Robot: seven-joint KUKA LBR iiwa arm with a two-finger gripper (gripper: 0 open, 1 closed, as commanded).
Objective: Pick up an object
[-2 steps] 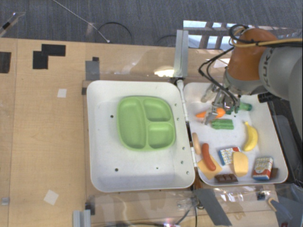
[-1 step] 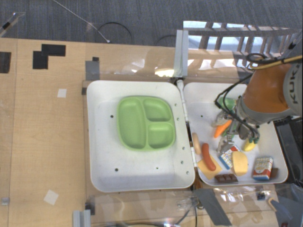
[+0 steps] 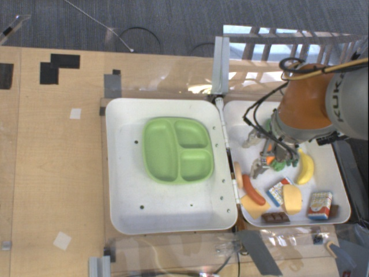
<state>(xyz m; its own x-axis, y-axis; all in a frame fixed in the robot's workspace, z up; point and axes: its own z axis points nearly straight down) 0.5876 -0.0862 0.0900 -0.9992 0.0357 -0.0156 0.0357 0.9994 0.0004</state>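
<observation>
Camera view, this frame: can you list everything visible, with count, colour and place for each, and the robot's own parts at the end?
Bins: 2, white, side by side on the bench.
Divided plate: 1, light green, middle of the left bin.
Banana: 1, yellow, right bin, right of the claw.
Hot dog: 1, red on a tan bun, right bin, near its left wall.
Cheese wedge: 1, pale yellow, right bin, lower middle.
Small carton: 1, blue, white and red, just left of the cheese.
Chocolate bar: 1, dark brown, right bin, near edge.
Can: 1, red and white, right bin, lower right corner.
Arm: 1, grey with orange band, over the right bin.
Claw: 1, metallic, low over the right bin.
</observation>
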